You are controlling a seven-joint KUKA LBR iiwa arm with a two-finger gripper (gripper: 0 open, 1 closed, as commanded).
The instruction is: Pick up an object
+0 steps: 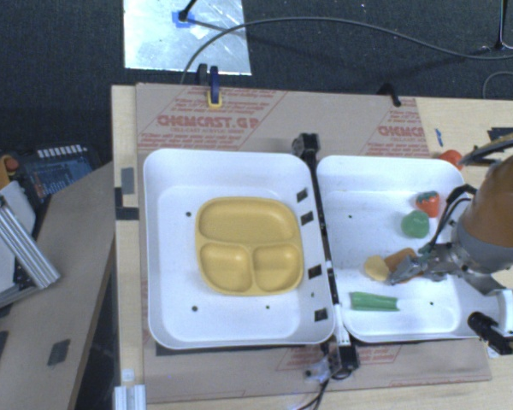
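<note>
The right bin (359, 186) holds several small objects. A green ball (415, 224) and a red-orange piece (427, 201) lie toward its far right. A yellow lump (375, 268) and a brown block (399, 257) sit together near the middle. A long green piece (374, 301) lies by the front wall. My gripper (408, 270) reaches in from the right, low over the bin, its tip right at the brown block and close to the yellow lump. The arm's orange band (500, 207) hangs over the bin's right side.
The left bin (167, 186) carries a yellow three-compartment tray (246, 244). A black divider (318, 229) runs between the bins. Cables cross the dark floor behind the bench. A metal rail (17, 237) stands at the left.
</note>
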